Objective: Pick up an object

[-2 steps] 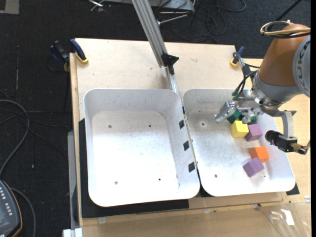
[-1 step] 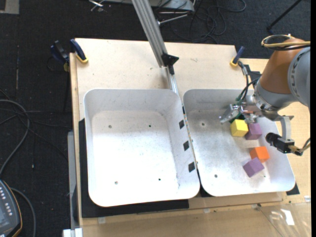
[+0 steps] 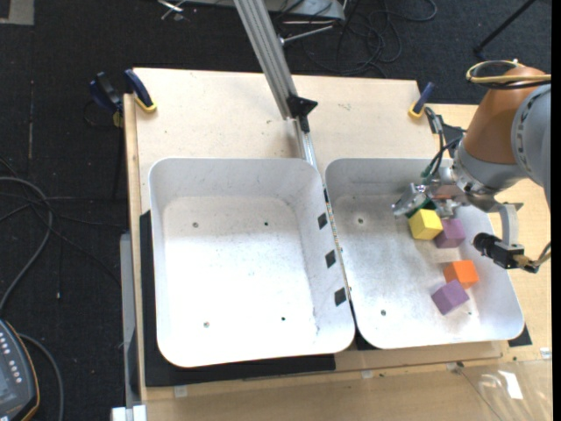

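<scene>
Nearest the lens, a purple block (image 3: 450, 297) is lying below the pincer (image 3: 427, 202), with an orange block (image 3: 461, 273) just above it. A yellow block (image 3: 425, 224) is being hovered over, right under the pincer; whether it's apart or together can't be told. A second purple block (image 3: 452, 232) is touching the yellow one, so it's probably being nudged or dragged along if the grab goes off-center.
</scene>
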Tool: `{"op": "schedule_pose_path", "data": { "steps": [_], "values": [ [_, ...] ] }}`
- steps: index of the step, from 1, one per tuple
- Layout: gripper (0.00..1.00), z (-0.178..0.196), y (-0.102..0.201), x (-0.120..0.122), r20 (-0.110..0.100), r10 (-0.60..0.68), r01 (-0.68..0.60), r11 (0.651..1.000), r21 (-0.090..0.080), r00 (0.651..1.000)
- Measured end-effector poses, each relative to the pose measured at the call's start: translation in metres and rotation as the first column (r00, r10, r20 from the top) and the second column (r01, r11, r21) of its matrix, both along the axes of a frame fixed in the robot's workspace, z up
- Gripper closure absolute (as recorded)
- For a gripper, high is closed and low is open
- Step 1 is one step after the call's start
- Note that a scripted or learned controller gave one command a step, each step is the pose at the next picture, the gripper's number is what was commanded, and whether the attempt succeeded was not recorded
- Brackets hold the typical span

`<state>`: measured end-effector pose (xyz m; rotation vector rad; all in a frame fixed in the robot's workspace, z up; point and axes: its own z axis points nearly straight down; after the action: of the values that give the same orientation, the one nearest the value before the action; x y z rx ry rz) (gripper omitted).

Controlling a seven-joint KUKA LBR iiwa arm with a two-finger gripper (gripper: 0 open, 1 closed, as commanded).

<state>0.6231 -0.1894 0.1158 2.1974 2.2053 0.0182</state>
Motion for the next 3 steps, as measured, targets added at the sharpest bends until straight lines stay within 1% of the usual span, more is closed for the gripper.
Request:
{"op": "schedule_pose_path", "data": {
  "steps": [1, 2, 3],
  "values": [
    [0.0, -0.0023, -0.0027, 0.0027, -0.002, 0.001, -0.001, 1.0, 0.001, 1.0],
    [0.0, -0.0033, -0.0039, 0.0043, -0.008, 0.002, -0.002, 1.0, 0.007, 1.0],
    [0.0, -0.0048, -0.0011, -0.0034, 0.009, 0.001, -0.001, 1.0, 0.001, 1.0]
  ]
}}
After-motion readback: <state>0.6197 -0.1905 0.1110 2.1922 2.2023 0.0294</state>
